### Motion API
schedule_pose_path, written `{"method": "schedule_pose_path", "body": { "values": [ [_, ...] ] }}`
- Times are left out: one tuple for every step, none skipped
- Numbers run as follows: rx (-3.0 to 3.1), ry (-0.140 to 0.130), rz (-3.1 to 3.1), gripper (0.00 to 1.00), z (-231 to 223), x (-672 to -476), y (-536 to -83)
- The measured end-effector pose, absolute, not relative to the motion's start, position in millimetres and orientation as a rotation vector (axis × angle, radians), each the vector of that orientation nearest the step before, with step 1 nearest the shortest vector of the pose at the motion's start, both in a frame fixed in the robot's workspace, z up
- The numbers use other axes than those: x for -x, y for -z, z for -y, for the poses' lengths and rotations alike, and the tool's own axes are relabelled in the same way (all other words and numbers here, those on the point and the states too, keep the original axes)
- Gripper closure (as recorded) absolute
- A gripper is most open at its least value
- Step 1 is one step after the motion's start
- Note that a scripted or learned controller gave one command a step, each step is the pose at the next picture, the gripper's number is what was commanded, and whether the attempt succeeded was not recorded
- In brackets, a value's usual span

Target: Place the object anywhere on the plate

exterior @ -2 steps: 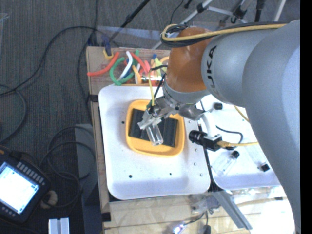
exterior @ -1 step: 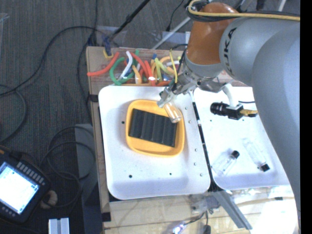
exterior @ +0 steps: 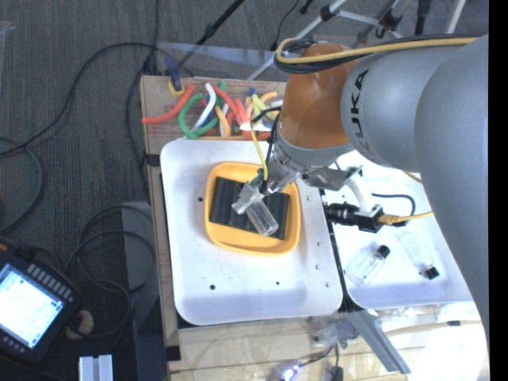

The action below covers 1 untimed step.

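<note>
A yellow plate point(exterior: 213, 227) with a raised rim sits in the left white bin point(exterior: 238, 288). A flat black rectangular thing point(exterior: 226, 205) lies on the plate. A clear plastic vial point(exterior: 264, 217) is over the plate's right half, tilted, its upper end right at the tip of my gripper point(exterior: 255, 195). The gripper hangs above the plate's upper right part, below the orange band of the wrist. Whether the vial rests on the black thing or hangs just above it I cannot tell.
The right white bin point(exterior: 397, 292) holds a clear vial with a black cap point(exterior: 370, 263) and another small clear piece with a black end point(exterior: 422, 262). Coloured cables point(exterior: 210, 109) lie on the bench behind the left bin. The arm covers much of the right bin.
</note>
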<state>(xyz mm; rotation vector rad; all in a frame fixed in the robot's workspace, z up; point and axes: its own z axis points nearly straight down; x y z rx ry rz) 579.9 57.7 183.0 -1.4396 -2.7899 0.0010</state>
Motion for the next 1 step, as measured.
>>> {"method": "schedule_pose_path", "body": {
  "values": [
    [1.439,0.0,2.79,0.0,-57.7,-579.8,-182.9]
  ]
}}
